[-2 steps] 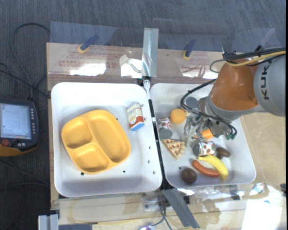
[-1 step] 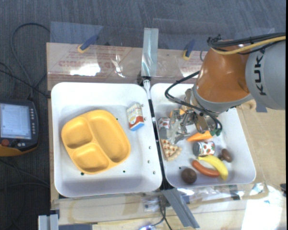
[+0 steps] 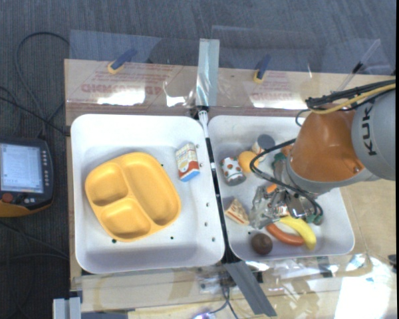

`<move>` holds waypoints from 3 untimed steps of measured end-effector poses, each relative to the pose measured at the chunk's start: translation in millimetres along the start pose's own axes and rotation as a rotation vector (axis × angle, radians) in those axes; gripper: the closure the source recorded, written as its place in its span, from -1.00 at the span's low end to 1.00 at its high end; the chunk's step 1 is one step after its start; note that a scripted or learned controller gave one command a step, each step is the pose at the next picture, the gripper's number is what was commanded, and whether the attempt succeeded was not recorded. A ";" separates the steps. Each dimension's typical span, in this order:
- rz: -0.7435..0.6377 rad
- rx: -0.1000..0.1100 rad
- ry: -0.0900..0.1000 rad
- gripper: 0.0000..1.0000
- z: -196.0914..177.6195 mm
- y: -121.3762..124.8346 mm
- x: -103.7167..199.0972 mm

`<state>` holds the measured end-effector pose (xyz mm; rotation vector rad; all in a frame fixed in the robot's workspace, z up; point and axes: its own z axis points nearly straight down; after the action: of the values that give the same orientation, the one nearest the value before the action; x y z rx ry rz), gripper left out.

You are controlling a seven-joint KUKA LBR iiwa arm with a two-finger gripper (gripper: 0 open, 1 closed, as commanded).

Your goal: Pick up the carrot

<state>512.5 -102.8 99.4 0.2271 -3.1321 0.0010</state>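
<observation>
While the grey-and-orange arm's two-finger gripper (image 3: 269, 208) hovers low in the right white bin (image 3: 342, 241), finger state unclear, the slim orange carrot (image 3: 286, 236) lies just beside it, against a yellow banana (image 3: 302, 229).

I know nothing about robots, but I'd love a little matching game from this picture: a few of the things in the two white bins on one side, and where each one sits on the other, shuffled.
Things:
1. yellow tray
2. small carton
3. banana
4. brown ball

Places:
A. left bin, beside its right wall
B. right bin, near the front edge, left of the carrot
C. middle of the left bin
D. right bin, lying along the carrot, under the arm

Pairs: 1-C, 2-A, 3-D, 4-B
</observation>
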 end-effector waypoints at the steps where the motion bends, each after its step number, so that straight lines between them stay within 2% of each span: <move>1: 0.161 -0.001 -0.009 1.00 -88.3 48.3 -84.8; 2: 0.164 -0.001 -0.001 -1.00 -84.8 46.6 -82.6; 3: 0.425 0.000 0.001 -1.00 -20.8 -3.6 -72.1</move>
<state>584.4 -95.9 120.1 -0.4385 -3.1082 0.0013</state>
